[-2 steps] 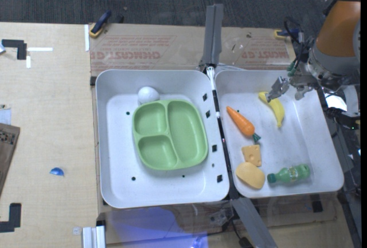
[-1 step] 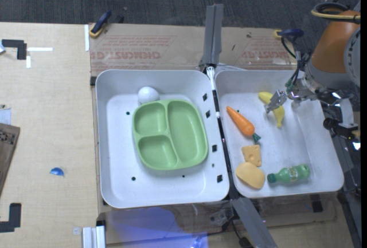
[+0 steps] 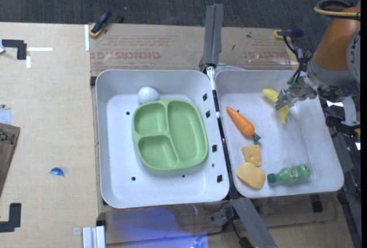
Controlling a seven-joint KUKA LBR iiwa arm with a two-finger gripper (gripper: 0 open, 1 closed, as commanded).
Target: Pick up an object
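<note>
Nearest the camera, at the front of the right bin (image 3: 321,187): a small green bottle (image 3: 289,174) lying on its side, cap end pointing left, just beside a pale yellow rounded piece (image 3: 250,175) that sits by the front-left corner. Right behind that piece, touching or nearly so, is a tan block that looks like cheese (image 3: 252,154).

Further back in the same bin, a toy carrot (image 3: 241,121) lies on a diagonal, green stub toward the front, orange tip toward the back-left, close to the divider between the bins.

Back of the right bin: a yellow banana-like item (image 3: 271,94), with another thin yellow bit hanging or lying just right of it, under the tool. Gripper (image 3: 285,105) is low there, right at the yellow item, touching or very nearly. Finger spacing: can't tell, too small and cluttered at the tip. Can't confirm anything is actually held between them.

The arm (image 3: 335,49) comes in from the right, orange band visible above the wrist, cables trailing off it.

Left bin (image 3: 112,144): a green three-compartment tray (image 3: 170,134) sits roughly centred, slightly rotated, all compartments bare. A white ball (image 3: 148,94) rests just behind the tray's back-left corner, touching or almost touching its rim.

Outside the bins: cardboard sheet (image 3: 149,46) behind them, a blue-and-yellow clamp (image 3: 101,22) at its back-left corner, a small blue object (image 3: 56,172) on the wooden bench (image 3: 46,115) well left of the bins.
</note>
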